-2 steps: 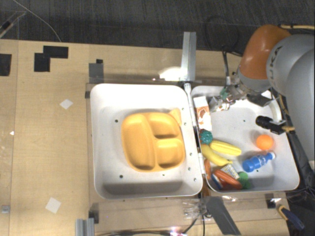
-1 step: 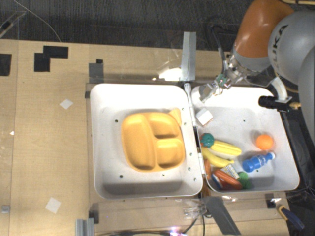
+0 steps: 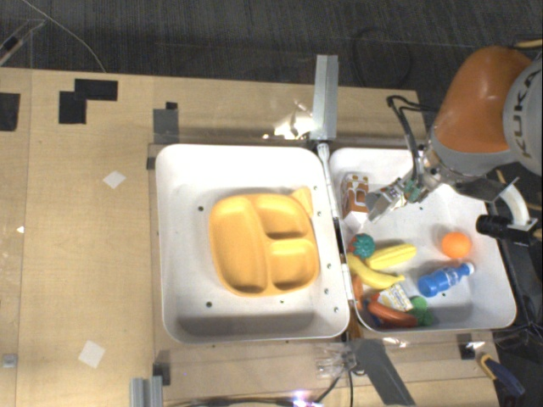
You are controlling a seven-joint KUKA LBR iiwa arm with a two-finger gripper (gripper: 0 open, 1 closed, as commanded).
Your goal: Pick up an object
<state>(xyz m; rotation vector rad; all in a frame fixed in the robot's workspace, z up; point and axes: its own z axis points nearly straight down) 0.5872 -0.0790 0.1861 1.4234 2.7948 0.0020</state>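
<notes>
Pale wood covers the bench (image 3: 76,253), which carries two shallow white bins side by side; taking the left bin (image 3: 182,227) as the landmark, a yellow divided tray (image 3: 259,244) lies near its middle, tilted a little, with its far corner close to the wall shared with the right bin (image 3: 488,299); beyond that shared wall, at the frame's right edge, the grey arm with its orange band (image 3: 479,100) slants in over the right bin's far side; the claw (image 3: 392,198) hangs above the far part of that bin, near the shared wall, and whether it is apart or together cannot be told at this size, though nothing shows clamped in it; the loose objects gather in the right bin's near half; a yellow banana (image 3: 382,261) lies just past the shared wall, a blue bottle (image 3: 441,280) lies farther from it, and a red-and-green toy (image 3: 399,314) lies at the near wall; a brown-and-white packet (image 3: 355,192) rests by the shared wall just beside the claw; an orange ball (image 3: 456,244) sits apart from the wall, and a small teal ball (image 3: 363,246) touches the banana.
</notes>
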